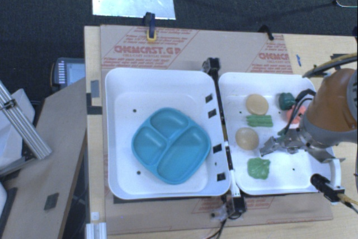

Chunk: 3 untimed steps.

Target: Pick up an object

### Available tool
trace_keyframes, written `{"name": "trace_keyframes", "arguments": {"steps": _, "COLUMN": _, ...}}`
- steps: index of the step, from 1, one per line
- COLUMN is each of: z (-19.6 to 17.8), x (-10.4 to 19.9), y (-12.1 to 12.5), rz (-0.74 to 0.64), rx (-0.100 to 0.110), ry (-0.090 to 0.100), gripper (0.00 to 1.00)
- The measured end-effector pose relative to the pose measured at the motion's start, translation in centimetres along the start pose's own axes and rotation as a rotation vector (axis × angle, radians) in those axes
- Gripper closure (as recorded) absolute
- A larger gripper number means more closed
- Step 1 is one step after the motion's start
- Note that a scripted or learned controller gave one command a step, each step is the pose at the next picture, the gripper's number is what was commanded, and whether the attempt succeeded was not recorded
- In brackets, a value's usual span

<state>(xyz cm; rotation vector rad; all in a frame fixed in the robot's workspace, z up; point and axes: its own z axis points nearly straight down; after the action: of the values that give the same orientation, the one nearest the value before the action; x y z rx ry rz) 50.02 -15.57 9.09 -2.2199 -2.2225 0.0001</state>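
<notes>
You have two white bins side by side on the bench. The left bin [120,120] carries a blue divided plate [170,144], sitting toward the bin's near right part, with bare floor along its far and left walls.

The right bin [246,184] holds the loose pieces. Along its left side, far to near, you see a tan round piece [257,103], a flat green strip [259,120], a second tan round piece [246,138] and a green leafy piece [258,168] close to the near wall. A dark teal piece [287,100] lies near the far right corner, and a bit of orange-red [293,115] shows just beside the arm, partly hidden by it.

The gripper [269,146] is down over the middle of the right bin, its metal fingers [267,149] pointing left toward the second tan round piece, just beside it. They look spread apart, with nothing between them. The arm [333,112] covers the bin's right half, so the open room lies between the near wall and the fingers.
</notes>
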Motion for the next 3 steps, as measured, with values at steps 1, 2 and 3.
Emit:
{"name": "trace_keyframes", "arguments": {"steps": 1, "z": -1.2, "x": 0.0, "y": 0.1, "rz": -0.001, "rx": -0.003, "ry": -0.001, "gripper": 1.0}}
{"name": "trace_keyframes", "arguments": {"steps": 2, "z": -7.0, "x": 0.6, "y": -0.4, "rz": -0.003, "rx": -0.006, "ry": -0.002, "gripper": 1.0}}
{"name": "trace_keyframes", "arguments": {"steps": 3, "z": -12.2, "x": 0.2, "y": -1.2, "rz": -0.002, "rx": -0.006, "ry": -0.002, "gripper": 1.0}}
